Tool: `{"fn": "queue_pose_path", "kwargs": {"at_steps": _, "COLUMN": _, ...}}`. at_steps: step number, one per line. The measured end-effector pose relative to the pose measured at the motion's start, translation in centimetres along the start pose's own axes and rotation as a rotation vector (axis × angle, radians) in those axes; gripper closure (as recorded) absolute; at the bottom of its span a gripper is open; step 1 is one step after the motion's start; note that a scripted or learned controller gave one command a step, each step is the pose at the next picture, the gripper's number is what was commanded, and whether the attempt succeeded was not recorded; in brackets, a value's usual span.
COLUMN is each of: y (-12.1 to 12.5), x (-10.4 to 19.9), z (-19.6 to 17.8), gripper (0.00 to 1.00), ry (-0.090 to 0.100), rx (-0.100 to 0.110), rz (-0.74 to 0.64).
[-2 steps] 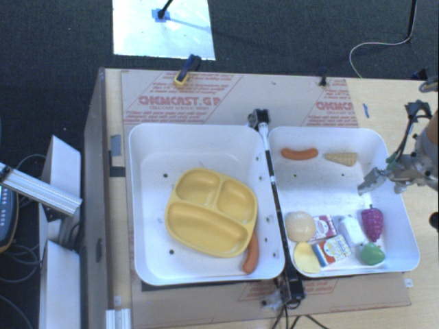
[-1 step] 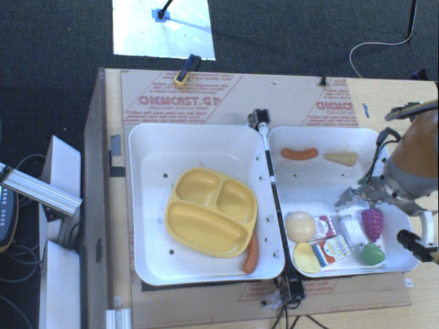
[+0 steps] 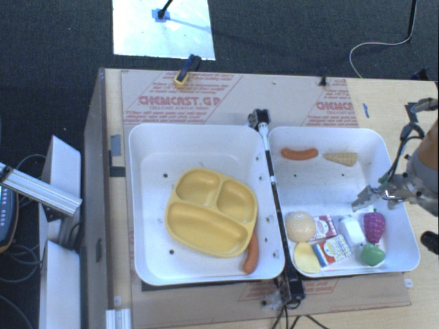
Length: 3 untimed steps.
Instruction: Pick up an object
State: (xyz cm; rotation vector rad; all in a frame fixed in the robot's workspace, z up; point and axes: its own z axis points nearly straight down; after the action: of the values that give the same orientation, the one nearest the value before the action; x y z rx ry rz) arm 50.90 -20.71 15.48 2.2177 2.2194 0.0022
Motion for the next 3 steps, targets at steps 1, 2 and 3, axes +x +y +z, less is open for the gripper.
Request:
{"fn": "queue_pose_path", "kwargs": {"at_steps": 1, "y": -1.5, "x": 0.1, "z": 7.0, "gripper": 0.00, "ry": 0.001, "rx": 0.002, "rz": 0.000}}
{"fn": "queue_pose_path", "kwargs": {"at_steps": 2, "y": 6.2, "x": 0.1, "z": 7.0, "gripper": 0.00, "ry": 0.001, "rx": 0.001, "rz": -0.003}}
{"fn": "queue_pose_path", "kwargs": {"at_steps": 3, "y": 13.4, "x": 0.1, "z": 7.0, "gripper": 0.00, "ry": 0.000, "rx": 0.000, "rz": -0.004}}
